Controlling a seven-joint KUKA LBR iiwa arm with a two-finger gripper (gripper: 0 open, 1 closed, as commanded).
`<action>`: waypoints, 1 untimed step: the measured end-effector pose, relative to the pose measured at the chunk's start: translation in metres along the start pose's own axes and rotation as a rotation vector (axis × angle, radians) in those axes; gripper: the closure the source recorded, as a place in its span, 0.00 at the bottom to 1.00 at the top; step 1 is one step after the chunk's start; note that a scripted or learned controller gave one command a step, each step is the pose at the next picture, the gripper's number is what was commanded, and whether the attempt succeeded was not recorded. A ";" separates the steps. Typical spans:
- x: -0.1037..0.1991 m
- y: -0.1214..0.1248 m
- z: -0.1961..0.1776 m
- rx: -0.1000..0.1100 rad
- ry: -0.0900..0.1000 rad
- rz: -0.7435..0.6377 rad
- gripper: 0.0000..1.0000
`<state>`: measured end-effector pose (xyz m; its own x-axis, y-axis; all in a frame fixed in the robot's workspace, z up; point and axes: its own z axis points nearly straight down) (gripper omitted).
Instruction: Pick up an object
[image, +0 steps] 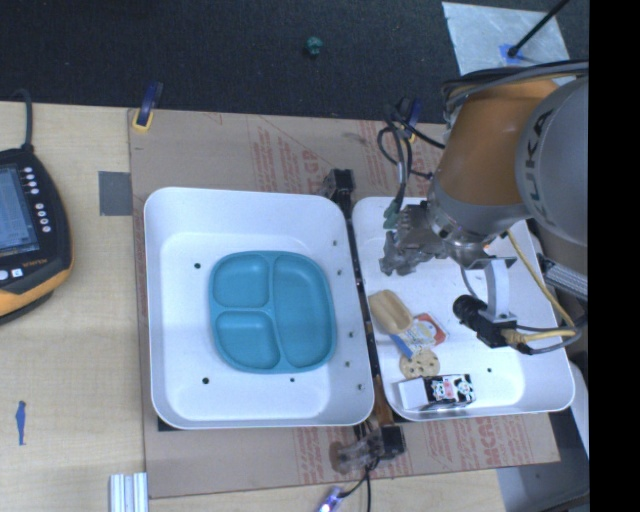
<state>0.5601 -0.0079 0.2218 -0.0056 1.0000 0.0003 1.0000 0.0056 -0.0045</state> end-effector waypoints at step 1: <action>0.000 0.000 0.000 0.000 0.000 0.001 0.00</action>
<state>0.5601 -0.0081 0.2218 -0.0050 1.0000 0.0001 1.0000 0.0050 -0.0047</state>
